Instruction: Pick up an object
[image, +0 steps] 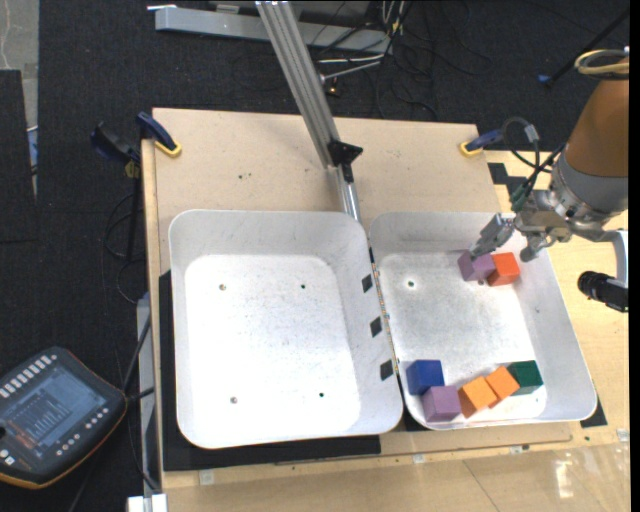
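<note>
Nearest, at lower left off the bench (260, 160): a teach pendant (50, 415) with a lit screen, lying on the dark floor.

Next, along the near wall of the right bin (570, 340): a curved row of four cubes. From left to right, a blue cube (424, 376), a purple cube (442, 402), an orange cube (478, 391) and a green cube (524, 377). Packed close, each touching or just beside its neighbour, the purple one nearest the rim.

To the left, touching the right bin along the middle seam: the left bin (260, 330), white with dark speckles. Small black tabs (380, 325) down that seam.

Further back in the right bin, well apart from the near row: a second purple block (478, 266) and a second orange block (505, 267), side by side and touching, close to the far right wall.

Just above that pair: the gripper (508, 245), tilted, fingers spread apart with nothing held between them. One fingertip close over the purple block, the other over the orange block's far side; contact cannot be told.

Behind the gripper, at the right edge: the grey arm with its orange band (605, 130).

Farthest: two clamps, a left clamp (160, 135) and a right clamp (480, 142), at the bench's back corners, and a slanted metal pole (305, 80) running down to the seam between the bins.
</note>
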